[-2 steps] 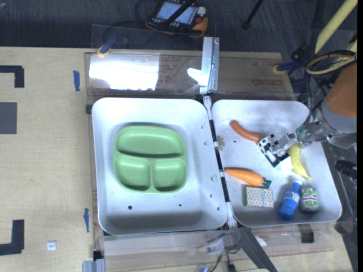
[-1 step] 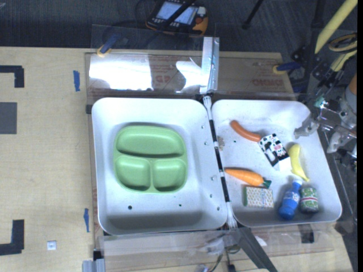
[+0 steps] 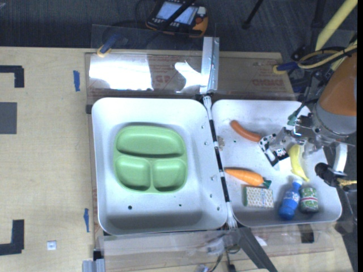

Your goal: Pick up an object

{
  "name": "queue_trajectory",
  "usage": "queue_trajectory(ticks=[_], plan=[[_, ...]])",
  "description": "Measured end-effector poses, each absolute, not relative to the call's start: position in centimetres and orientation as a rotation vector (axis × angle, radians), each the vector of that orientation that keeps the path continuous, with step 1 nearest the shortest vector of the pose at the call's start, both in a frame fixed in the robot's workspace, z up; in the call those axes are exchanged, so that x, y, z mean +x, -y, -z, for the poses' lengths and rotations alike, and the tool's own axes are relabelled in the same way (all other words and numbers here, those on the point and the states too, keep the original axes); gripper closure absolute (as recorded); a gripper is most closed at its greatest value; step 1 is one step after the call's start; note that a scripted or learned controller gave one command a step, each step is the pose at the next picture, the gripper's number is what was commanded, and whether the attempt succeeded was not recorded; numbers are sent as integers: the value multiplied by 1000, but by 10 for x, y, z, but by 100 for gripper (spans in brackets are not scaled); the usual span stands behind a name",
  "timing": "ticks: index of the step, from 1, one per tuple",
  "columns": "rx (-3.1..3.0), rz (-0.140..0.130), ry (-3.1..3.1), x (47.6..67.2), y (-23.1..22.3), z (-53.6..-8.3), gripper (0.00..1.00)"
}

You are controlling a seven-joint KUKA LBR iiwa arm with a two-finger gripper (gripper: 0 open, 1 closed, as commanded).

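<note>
You are looking down on a bench carrying two white bins. The left bin (image 3: 102, 152) is holding a green divided tray (image 3: 151, 156). The right bin (image 3: 266, 111) is holding a sausage (image 3: 245, 131), a carrot (image 3: 245, 176), a patterned packet (image 3: 258, 197), a blue bottle (image 3: 290, 199), a green can (image 3: 309, 199) and a banana (image 3: 296, 160). The hand (image 3: 276, 146) is hanging low beside the banana, just right of the sausage; whether it is released or clenched cannot be told. For a clean grasp, you are best centring it over one isolated object, such as the carrot, before descending.
</note>
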State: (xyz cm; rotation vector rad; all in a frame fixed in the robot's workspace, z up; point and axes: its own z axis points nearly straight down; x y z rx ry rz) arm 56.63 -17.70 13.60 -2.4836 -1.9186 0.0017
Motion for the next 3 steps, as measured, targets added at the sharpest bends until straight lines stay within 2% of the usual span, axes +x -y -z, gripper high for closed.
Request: queue_trajectory(ticks=[1,2,3], plan=[[-2414,14,2024,576,190,-93,0],[-2420,24,2030,579,190,-107,100],[-2362,0,2071,544,145,-190,100]])
